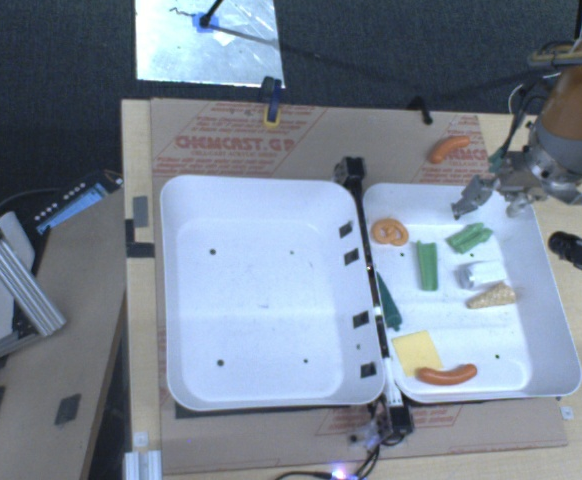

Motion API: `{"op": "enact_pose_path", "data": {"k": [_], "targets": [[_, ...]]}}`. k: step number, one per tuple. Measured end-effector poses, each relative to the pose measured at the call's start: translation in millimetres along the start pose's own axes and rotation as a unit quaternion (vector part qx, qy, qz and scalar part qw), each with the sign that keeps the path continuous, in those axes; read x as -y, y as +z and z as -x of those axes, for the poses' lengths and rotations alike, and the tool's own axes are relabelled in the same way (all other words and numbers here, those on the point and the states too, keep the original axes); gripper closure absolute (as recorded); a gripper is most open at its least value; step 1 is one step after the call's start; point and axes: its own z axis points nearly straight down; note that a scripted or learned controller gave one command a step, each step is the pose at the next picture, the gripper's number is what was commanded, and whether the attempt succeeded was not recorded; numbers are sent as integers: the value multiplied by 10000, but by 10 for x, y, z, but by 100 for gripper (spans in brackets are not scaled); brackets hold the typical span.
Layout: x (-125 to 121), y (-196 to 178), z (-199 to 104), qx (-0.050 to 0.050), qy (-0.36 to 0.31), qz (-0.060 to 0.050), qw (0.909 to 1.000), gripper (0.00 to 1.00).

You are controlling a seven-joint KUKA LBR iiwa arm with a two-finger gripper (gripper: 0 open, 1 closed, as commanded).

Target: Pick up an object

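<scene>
Camera view, looking down at a slant on the bench: two shallow white bins lay side by side on a cardboard sheet (231,133). The left bin (186,218) stood beside the right bin (551,288), the two meeting along a dark central divider (366,268).

The right bin held the objects. A pretzel-shaped orange piece (390,232) lay near the bin's upper left corner. A green stick (427,265) lay upright just below and to the right of it, and a green leafy piece (468,237) lay farther right. A small white-and-grey block (479,273) sat above a tan cone-shaped piece (491,295), the two close together. A dark green strip (388,304) rested against the divider. A yellow square (417,351) lay near the front edge, with an orange sausage (446,373) just in front of it. A second orange sausage (449,148) lay outside the bins, on the cardboard behind the right bin.

The arm (571,118) reached in from the right. The gripper (491,196) hung over the rear edge of the right bin, above the green leafy piece, its fingers spread apart with nothing between them.
</scene>
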Motion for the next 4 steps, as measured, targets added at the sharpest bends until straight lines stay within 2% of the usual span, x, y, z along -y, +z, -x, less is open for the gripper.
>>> {"op": "enact_pose_path", "data": {"k": [1,2,3,4], "targets": [[-12,-116,-1,3,-16,22,10000,100],[130,242,-695,-21,-34,-20,10000,100],[48,-505,-1573,-23,-55,41,10000,100],[33,-753,-2364,-26,-51,16,10000,100]]}}
